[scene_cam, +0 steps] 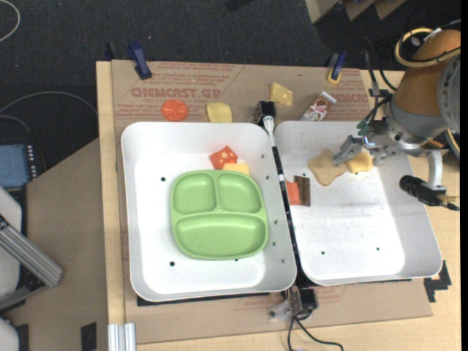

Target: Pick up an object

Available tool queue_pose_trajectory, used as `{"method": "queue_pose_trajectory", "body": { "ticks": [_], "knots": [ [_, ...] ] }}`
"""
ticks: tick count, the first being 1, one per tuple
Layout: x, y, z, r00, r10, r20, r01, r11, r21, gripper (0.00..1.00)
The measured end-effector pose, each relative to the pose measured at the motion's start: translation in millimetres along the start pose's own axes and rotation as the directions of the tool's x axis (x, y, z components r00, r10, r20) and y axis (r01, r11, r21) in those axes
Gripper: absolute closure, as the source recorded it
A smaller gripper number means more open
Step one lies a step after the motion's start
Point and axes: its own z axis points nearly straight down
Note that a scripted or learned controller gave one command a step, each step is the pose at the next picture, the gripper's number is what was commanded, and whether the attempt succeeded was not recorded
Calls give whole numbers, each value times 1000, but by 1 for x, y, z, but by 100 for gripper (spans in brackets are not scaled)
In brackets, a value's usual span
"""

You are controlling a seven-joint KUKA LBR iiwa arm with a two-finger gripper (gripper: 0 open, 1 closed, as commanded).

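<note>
The tan toast-shaped piece (326,167) is what we take as the task's thing — a flat, pale brown slab with a rounded top and a notched lower end, lying on the floor of the right bin (365,247). Its long axis runs on a slant, from lower left up toward upper right, and the upper end points at the claw. It sits just beside the gripper (358,151), to the claw's left and slightly lower in the view.

Right at the claw, on its lower right, we see a small yellow block (360,164) touching or nearly touching the fingers; we cannot tell whether it is gripped, and how far the claw is open is not something we can read from here.

Further left of the claw, past the toast piece, a brown-and-orange block (297,191) lies against the rim between the bins. Well to the left — in the left bin (146,218) — a green divided plate (218,214) lies flat, with a red star piece (224,156) just above it.
</note>
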Motion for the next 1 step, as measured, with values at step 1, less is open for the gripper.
{"method": "queue_pose_trajectory", "body": {
  "ticks": [1],
  "knots": [
    [-56, 40, -12, 1000, -1, 1, 1, 1000, -2, 0]
  ]
}}
